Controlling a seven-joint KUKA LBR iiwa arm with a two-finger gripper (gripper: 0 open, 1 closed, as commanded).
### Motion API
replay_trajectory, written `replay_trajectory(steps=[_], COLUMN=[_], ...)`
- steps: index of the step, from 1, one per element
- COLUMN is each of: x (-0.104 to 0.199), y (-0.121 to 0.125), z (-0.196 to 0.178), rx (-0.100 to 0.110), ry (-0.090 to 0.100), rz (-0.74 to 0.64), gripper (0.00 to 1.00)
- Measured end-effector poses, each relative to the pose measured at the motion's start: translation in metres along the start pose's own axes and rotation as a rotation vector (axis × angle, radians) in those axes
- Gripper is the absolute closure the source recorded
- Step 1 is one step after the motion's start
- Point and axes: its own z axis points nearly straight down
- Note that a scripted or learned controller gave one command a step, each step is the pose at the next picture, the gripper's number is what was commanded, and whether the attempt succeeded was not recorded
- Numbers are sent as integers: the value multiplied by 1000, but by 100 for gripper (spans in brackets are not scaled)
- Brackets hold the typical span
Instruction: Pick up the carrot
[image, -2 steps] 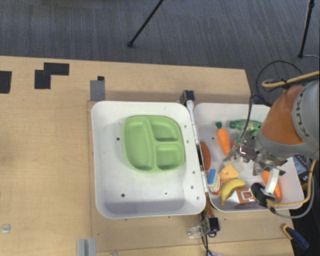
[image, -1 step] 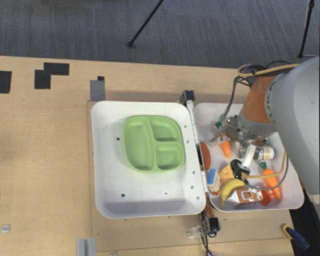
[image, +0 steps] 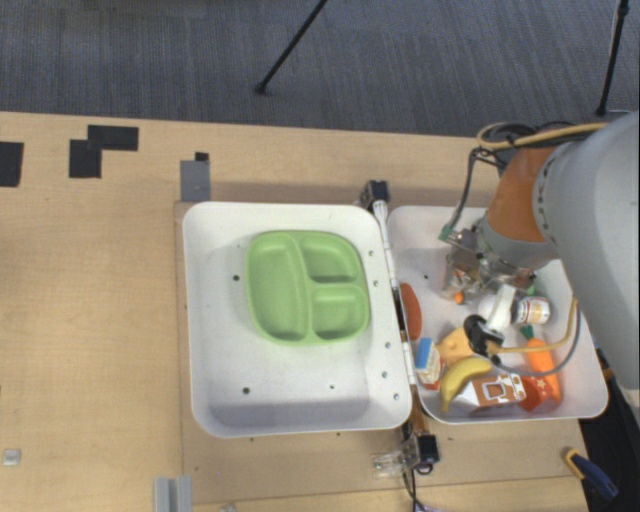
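Camera view: the grey arm (image: 590, 215) with its orange band reaches in from the right over the right bin (image: 425, 235). Its gripper (image: 462, 278) hangs low in that bin's upper half; whether the fingers are apart or together cannot be told. The carrot (image: 410, 310) lies lengthwise against the bin's left wall, just left of and below the gripper, apart from it. Toward the bin's near end sit a banana (image: 462, 378), a small carton (image: 497, 390) and an orange item (image: 541, 358), crowded together. The left bin (image: 215, 400) holds a green divided plate (image: 305, 287). Both bins rest on the wooden table (image: 90, 330).
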Motion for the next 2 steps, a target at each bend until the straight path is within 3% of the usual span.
replay_trajectory(steps=[1, 2], x=[17, 32], y=[-12, -25], z=[-88, -158], rx=[6, 6], ry=[-2, -2], rz=[-38, 11], gripper=[100, 100])
